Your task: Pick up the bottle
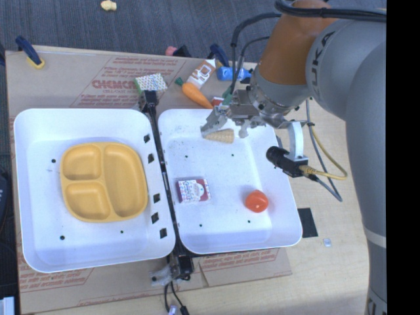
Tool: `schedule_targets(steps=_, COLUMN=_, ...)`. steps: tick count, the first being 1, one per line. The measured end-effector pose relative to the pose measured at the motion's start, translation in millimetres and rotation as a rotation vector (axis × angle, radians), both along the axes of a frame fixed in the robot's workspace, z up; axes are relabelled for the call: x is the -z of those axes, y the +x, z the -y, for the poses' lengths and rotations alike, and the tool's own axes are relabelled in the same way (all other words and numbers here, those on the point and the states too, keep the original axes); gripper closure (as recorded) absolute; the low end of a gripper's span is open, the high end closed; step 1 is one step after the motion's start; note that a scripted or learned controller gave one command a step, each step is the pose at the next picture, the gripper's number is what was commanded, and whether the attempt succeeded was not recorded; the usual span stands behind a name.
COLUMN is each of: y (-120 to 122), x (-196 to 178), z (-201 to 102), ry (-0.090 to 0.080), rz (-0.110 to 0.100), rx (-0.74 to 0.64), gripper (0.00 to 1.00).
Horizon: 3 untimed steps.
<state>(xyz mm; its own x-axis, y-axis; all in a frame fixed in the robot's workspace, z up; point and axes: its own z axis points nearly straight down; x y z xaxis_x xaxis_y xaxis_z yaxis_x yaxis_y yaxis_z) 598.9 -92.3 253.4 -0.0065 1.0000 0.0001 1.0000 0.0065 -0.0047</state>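
Note:
The bottle point(203, 73), small with a white label and an orange end, lies on the cardboard behind the right bin's back edge, outside both bins. My gripper point(228, 125) hangs low over the back of the right bin point(282, 225), in front of and slightly right of the bottle. Its fingers point(212, 121) stand apart, open, with nothing held between them. A tan waffle cone point(220, 136) lies on the bin floor just below the fingertips.
An orange carrot point(195, 95) lies next to the bottle, with a blue object point(230, 73) and a green-white box point(150, 83) nearby. The right bin also holds a red-white packet point(193, 190) and an orange-red ball point(256, 201). A yellow divided plate point(104, 180) sits in the left bin.

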Motion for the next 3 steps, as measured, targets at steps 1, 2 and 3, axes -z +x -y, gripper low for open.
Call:
schedule_targets(steps=1, y=0.2, x=-10.0, z=-0.4, ry=0.0, rz=-0.003, rx=-0.004, gripper=1.0)
schedule_targets(steps=2, y=-26.0, x=62.8, z=-57.0, ry=-0.001, rz=-0.002, rx=0.11, gripper=1.0)
schedule_targets(steps=3, y=-90.4, x=62.4, z=-102.1, ry=-0.001, rz=-0.002, rx=0.282, gripper=1.0)
